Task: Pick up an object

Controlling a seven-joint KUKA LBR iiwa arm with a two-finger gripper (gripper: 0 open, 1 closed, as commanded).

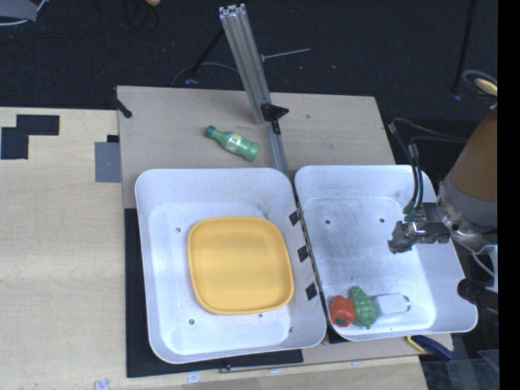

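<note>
Gripper point(404, 240) hangs over the right bin point(357, 185), near its 3 o'clock wall, and from where I stand I cannot tell how it is set; nothing shows in its grasp. Likely targets lie at the bin's 6 o'clock corner: a red toy point(342, 310) touching a green toy point(365, 308), with a small white piece point(393, 304) just beside them. From the gripper that cluster sits toward 7 o'clock, not far off. The three together run roughly from 9 to 3 o'clock, along the near wall.

I would judge the coming move as a short slide toward 7 o'clock and then a descent. Room is tight there: the near wall lies just behind the toys, and the bins' shared edge is close at 9 o'clock of the red one. The bin floor toward 12 o'clock of them is bare, so coming in from that side looks easiest.

Over in the left bin point(162, 193) a yellow plate point(240, 264) lies flat, well apart from the gripper. A green bottle point(232, 143) lies on the bench point(325, 120) beyond the bins, at 11 o'clock, its long axis running from 10 to 4 o'clock
</note>
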